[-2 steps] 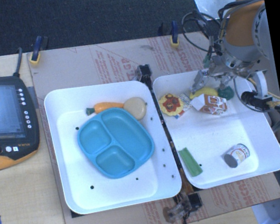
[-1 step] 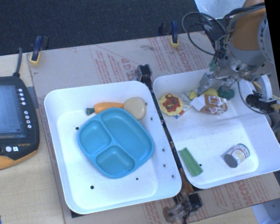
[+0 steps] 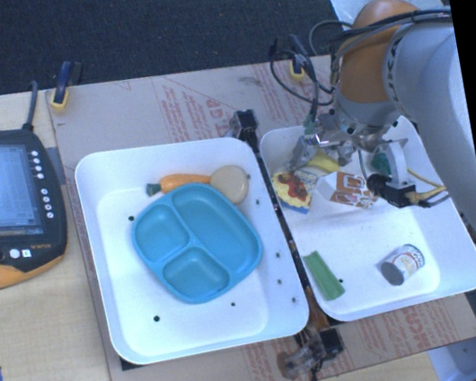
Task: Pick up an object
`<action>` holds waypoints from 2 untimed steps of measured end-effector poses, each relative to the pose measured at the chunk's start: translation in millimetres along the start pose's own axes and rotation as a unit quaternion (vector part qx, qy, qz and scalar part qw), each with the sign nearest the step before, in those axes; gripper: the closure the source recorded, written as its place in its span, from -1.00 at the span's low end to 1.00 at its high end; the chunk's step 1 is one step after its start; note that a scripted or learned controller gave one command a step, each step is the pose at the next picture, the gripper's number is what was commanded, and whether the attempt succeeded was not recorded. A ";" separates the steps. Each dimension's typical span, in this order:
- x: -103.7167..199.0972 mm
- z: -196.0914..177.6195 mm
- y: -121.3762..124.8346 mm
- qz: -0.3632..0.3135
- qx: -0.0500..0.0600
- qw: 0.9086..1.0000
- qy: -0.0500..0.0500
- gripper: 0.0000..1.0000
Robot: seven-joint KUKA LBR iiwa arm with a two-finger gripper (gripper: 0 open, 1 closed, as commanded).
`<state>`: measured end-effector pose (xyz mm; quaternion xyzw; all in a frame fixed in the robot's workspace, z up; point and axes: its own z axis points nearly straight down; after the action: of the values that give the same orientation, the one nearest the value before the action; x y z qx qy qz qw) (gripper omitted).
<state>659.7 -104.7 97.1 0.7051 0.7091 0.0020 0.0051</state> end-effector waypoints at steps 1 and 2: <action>38.8 -97.0 -75.1 0.000 0.006 1.000 0.002 -1.00; 1.1 1.9 -20.1 0.001 0.002 1.000 0.001 -1.00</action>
<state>639.6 -103.7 95.0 0.7059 0.7083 0.0012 0.0025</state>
